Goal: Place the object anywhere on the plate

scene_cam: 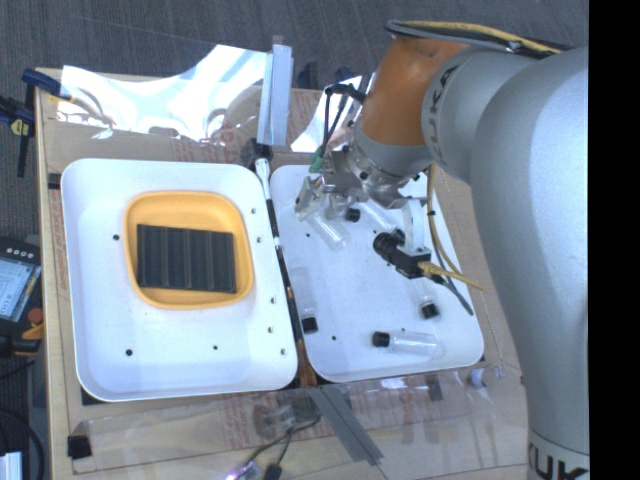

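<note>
Yellow plate [187, 214] (left bin [90, 298])

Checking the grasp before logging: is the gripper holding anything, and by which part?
Cannot be told: the gripper is low over the right bin, and its fingertips are too unclear to show anything between them.

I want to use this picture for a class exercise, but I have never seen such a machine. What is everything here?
One camera looks down at a slant on a bench with two shallow white bins. The grey arm with the orange band, entering from the right, is a robot; its hand hangs low over the right bin. The left bin holds a yellow plate with a dark ribbed insert. In the right bin lie small clear tubes with black caps, such as one near the front. Whether the hand holds anything is unclear.
</note>
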